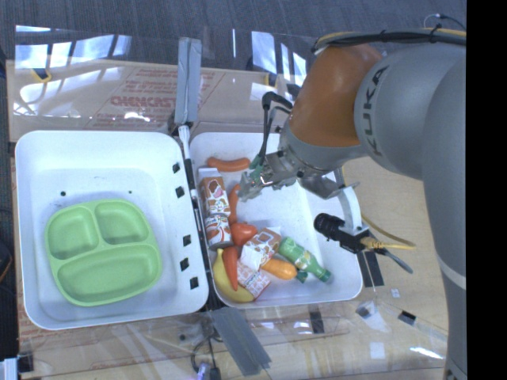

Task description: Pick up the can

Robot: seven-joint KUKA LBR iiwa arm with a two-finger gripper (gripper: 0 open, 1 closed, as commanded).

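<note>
High slanted view over both bins

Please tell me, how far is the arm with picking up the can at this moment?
Done: the arm has reached into the right bin, and the gripper is low beside the can. In hand: nothing is seen between its fingers; the can lies on its side along the bin's left wall, next to the hot dog. Left: closing on the can and lifting it out. The green tray sits in the left bin.

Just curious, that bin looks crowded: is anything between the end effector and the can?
The end effector hangs just right of the can. Only a thin orange item lies between them; nothing covers the can.
</note>
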